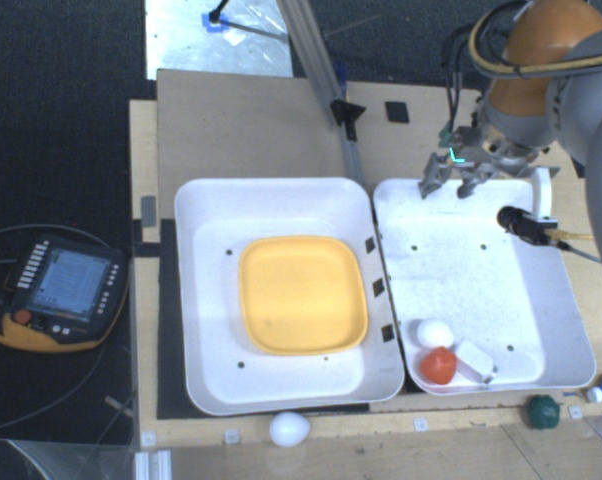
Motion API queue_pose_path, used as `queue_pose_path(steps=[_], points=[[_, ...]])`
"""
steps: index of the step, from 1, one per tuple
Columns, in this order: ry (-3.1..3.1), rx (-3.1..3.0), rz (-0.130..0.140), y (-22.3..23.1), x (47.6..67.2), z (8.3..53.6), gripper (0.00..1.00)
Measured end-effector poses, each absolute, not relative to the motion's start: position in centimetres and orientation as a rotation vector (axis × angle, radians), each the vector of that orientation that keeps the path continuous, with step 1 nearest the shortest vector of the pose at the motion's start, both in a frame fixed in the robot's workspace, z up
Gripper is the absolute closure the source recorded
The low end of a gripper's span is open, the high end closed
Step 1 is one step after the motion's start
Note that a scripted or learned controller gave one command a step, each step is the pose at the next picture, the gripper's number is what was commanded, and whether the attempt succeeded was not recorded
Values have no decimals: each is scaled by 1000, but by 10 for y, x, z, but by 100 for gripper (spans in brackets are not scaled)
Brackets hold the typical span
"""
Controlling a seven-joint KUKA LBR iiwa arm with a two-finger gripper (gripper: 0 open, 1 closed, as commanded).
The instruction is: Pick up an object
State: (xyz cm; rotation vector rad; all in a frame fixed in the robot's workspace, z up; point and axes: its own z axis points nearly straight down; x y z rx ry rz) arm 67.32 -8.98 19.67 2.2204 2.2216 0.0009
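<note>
Well away from my spread, empty gripper (451,182), the red ball (439,366) sits cornered, awaiting a reach.

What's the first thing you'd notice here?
The big yellow plate fills the middle of the left bin. The end effector hangs open over the right bin's far edge, holding nothing, while a red ball and white ball sit together at its near edge.

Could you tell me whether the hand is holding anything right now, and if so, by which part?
Nothing is held. The hand hangs open over the right bin's far edge, away from the red ball at the near edge.
</note>
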Motion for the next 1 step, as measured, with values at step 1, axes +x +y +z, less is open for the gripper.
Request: queue_pose_path(steps=[1], points=[[2222,2220,1,-90,673,197,0]])
